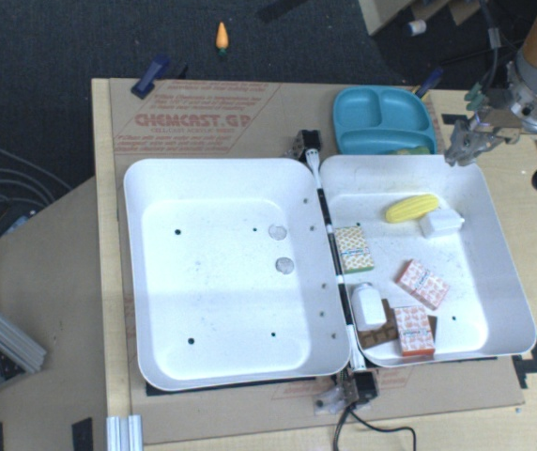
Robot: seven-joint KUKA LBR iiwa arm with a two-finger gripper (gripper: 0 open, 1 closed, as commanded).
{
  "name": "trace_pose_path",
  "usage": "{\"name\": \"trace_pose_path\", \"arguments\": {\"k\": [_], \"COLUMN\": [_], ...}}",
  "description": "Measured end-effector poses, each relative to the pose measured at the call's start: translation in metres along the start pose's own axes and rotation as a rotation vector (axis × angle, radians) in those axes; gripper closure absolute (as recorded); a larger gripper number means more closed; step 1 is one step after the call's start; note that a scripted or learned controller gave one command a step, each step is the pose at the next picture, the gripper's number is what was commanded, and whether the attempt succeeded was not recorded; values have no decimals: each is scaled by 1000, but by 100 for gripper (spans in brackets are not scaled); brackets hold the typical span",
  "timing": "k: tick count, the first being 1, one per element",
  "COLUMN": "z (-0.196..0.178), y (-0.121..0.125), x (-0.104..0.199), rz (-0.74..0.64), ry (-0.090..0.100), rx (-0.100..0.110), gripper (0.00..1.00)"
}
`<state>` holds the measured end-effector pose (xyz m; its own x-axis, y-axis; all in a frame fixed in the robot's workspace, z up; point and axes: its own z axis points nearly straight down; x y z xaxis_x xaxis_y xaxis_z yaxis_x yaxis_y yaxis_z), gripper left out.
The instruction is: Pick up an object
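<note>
While the gripper (463, 148) hung above the far right corner of the right bin (503, 252), it carried nothing that could be seen between its fingers; whether those fingers were spread or pressed together could not be told, for the detail there was too small and blurred. The task's candidates all lay in the right bin: a yellow banana-like toy (410, 208) toward the far side, with a small white block (440, 222) touching its right end; a patterned little box (353, 249) close against the bin's left wall; a pink patterned box (423, 284) near the middle, lying at a slant; a white rounded object (369, 304) and a reddish carton (414, 331) near the front edge, the two just beside each other with something brown between them. The left bin (156, 205) held two small grey discs (281, 249); a teal divided tray (384, 120) sat on the tabletop (203, 120) beyond the right bin.

By my reading, the step in hand was the approach, with no grasp yet made; the nearest targets were the yellow toy and the white block. The next move would call for shifting inward over one chosen object and descending squarely; the toy and block touched, so a careless descent could nudge both and close on neither.
</note>
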<state>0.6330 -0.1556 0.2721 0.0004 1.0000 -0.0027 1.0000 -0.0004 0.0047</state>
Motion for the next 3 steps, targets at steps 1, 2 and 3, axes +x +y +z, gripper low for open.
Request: {"name": "trace_pose_path", "arguments": {"k": [1, 2, 3], "z": [2, 149, 188], "y": [-1, 3, 33], "x": [1, -14, -24], "rz": [0, 0, -1], "ry": [2, 4, 2], "rx": [4, 8, 3], "gripper": [0, 0, 0]}}
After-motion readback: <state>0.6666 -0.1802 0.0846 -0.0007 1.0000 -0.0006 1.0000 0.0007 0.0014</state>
